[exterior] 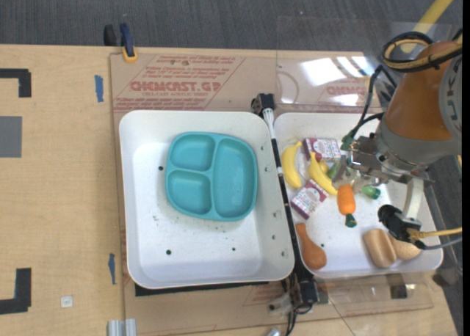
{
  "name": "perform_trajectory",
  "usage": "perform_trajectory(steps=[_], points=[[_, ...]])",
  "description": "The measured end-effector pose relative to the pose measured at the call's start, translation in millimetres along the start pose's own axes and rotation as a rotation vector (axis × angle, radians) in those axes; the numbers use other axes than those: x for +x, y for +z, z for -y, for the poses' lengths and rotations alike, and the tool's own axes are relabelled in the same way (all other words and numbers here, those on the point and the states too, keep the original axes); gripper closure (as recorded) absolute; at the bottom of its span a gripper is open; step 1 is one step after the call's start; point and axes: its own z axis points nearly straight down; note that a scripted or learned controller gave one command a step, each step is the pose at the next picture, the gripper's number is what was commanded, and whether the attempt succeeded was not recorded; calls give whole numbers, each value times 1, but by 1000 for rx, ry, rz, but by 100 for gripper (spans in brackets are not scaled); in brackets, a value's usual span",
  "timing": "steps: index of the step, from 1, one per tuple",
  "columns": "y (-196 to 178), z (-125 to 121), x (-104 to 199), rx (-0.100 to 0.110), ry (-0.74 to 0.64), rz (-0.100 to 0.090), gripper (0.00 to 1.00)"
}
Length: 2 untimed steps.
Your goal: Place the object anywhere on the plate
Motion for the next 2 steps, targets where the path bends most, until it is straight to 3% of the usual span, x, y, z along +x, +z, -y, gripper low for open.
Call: perform_trajectory(steps=[1, 2], points=[[22, -38, 70, 2, 24, -3, 100], [-14, -44, 144, -3, -18, -5, 100]])
